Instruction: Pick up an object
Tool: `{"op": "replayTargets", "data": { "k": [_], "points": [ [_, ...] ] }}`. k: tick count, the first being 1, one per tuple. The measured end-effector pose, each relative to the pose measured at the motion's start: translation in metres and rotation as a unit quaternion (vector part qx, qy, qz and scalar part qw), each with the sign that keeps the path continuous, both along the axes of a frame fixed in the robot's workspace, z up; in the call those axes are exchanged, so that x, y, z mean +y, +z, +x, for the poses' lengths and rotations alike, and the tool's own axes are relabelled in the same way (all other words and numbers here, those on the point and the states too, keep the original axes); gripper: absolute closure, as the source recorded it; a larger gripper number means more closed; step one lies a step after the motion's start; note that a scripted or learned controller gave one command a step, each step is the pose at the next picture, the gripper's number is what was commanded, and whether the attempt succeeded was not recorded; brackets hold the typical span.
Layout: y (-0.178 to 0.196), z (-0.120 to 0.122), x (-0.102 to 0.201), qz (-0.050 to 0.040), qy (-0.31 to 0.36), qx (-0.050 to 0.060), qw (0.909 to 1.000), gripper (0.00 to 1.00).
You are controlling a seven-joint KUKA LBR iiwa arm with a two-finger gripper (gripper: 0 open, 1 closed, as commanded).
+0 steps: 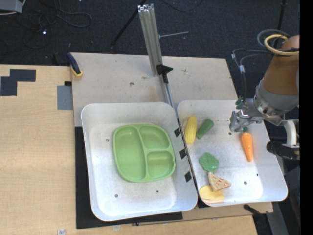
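In the right bin (254, 192) lie several toy foods: a yellow corn cob (190, 129), a green pickle (205, 128), a green broccoli piece (209, 162), a tan pizza slice (219, 182), a yellow piece (211, 195) and an orange carrot (247, 146). My gripper (238, 123) hangs over the right bin's upper right part, just above and left of the carrot's top end. Nothing shows between its fingers.
The left bin (98, 199) holds a green divided plate (144, 152). A metal post (152, 38) rises behind the bins, with a black clamp at its foot. The arm's wrist and cables crowd the right edge. A blue and yellow tool (75, 65) lies at the board's far left.
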State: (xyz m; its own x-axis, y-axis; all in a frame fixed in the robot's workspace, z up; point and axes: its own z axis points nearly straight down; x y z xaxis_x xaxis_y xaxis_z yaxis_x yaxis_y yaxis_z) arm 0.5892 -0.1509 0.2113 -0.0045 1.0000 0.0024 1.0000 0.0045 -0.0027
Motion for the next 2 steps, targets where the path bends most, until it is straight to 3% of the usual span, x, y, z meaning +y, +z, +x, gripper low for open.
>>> {"op": "replayTargets", "data": {
  "k": [2],
  "points": [
    [0.005,-0.004,0.114,0.0,0.0,0.001,1.0,1.0]
  ]
}}
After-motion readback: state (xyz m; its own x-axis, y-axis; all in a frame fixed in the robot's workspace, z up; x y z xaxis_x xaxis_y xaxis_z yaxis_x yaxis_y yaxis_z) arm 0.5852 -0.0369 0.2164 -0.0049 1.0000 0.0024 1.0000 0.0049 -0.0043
